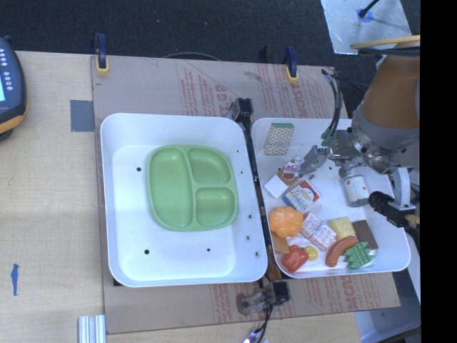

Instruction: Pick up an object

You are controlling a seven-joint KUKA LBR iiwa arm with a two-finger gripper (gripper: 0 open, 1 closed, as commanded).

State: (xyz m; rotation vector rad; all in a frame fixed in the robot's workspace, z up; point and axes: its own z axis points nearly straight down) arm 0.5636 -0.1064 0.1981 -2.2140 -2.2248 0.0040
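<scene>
The likeliest thing to be picked is the small red-and-white packet [290,170] lying in the right bin [400,263], near that bin's left-centre, a little below the pale green patterned card [278,138] at the bin's upper left. It lies just off the tip of the gripper [312,161], down and to the left of it in the camera view, so close that I cannot tell whether they touch. The packet looks roughly squarish and slightly tilted, with no clear long axis.

The gripper reaches in from the right, its metal ending slanting down-left toward the packet. Whether its fingers are spread or pressed together is not something the view settles, and nothing can be seen held.

Outward from the packet: a white tile [275,186] just below-left, another printed packet [302,195] just below, then an orange fruit [285,221], a red pepper [293,259], a sausage [340,249], a yellow block [342,227] and a green leafy piece [359,256], crowded along the bin's lower part. A white cylinder [355,189] lies under the arm's wrist.

The left bin [121,256] carries a green divided plate [191,187], well apart from the gripper. Both bins sit on the worktop [43,213].

Judging by this, the coming move is a short drop down-left.
</scene>
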